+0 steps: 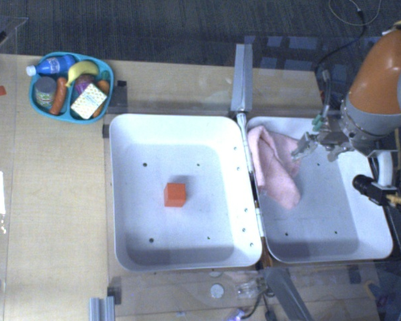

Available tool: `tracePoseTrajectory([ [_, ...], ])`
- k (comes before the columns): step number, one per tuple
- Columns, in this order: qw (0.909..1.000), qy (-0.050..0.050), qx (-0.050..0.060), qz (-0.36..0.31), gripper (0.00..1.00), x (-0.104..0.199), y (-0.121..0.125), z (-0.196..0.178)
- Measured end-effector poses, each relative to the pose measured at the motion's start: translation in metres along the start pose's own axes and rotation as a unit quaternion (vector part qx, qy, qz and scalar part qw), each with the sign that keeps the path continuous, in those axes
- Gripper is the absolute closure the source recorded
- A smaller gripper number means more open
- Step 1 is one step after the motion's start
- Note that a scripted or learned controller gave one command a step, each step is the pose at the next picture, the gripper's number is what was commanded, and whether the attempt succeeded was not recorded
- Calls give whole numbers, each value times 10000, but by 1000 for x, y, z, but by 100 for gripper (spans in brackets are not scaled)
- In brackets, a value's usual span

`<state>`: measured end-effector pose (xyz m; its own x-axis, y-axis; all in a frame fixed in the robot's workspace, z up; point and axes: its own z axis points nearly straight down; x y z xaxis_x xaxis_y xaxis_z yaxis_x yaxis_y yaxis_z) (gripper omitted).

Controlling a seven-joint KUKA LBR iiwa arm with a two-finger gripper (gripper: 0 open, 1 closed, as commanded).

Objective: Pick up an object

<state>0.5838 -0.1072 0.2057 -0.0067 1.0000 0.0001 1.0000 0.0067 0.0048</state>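
Blue tray (35, 102), perhaps toy food

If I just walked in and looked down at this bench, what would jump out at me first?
Probably the little orange block sitting alone in the middle of the left bin. Next, the pink cloth crumpled against the left wall of the right bin, with the gripper beside it. Off at the bench's far left corner sits a blue tray packed with colourful toy food.
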Motion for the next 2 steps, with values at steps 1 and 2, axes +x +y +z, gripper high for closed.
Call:
tracePoseTrajectory([
  [1,9995,-7,-55,-316,0,13,45,106],
  [2,9964,-32,-118,-837,0,20,35,110],
])
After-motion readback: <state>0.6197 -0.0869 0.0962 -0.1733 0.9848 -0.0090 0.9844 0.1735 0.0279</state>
